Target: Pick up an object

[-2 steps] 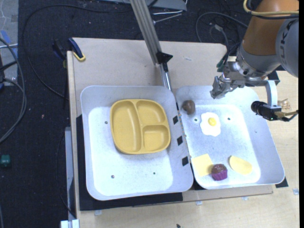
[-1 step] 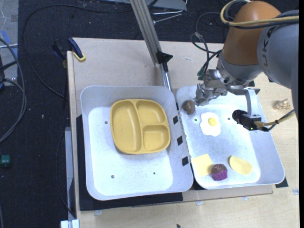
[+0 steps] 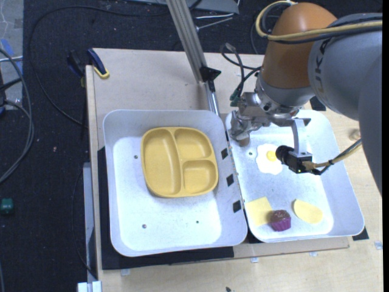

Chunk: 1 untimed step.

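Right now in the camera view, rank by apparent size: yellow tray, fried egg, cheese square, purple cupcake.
1. Yellow tray, by far the largest
2. Fried egg and cheese square, too alike to rank
3. Purple cupcake, smallest

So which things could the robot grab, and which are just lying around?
For the job:
- gripper
- white fried-egg toy with yellow yolk
- pale yellow square slice
- purple round toy
- yellow oval piece
- yellow three-part plastic plate

Just lying about:
- black cables
- silver metal pole
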Tool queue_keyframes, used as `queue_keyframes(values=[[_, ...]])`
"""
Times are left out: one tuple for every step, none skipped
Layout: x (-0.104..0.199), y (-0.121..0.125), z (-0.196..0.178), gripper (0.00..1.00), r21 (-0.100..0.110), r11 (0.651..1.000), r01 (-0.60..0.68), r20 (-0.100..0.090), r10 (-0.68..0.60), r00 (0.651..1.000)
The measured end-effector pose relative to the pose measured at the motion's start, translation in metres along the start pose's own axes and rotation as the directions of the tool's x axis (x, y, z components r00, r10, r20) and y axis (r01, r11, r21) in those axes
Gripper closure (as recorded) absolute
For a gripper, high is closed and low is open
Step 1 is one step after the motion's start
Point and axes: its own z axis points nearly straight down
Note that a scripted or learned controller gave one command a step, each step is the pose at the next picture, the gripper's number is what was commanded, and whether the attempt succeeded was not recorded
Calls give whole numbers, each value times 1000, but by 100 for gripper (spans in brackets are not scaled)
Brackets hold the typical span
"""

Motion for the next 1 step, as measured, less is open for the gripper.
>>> queue_keyframes(values=[[51, -11, -4, 100, 0, 1000, 1, 0, -1, 1000]])
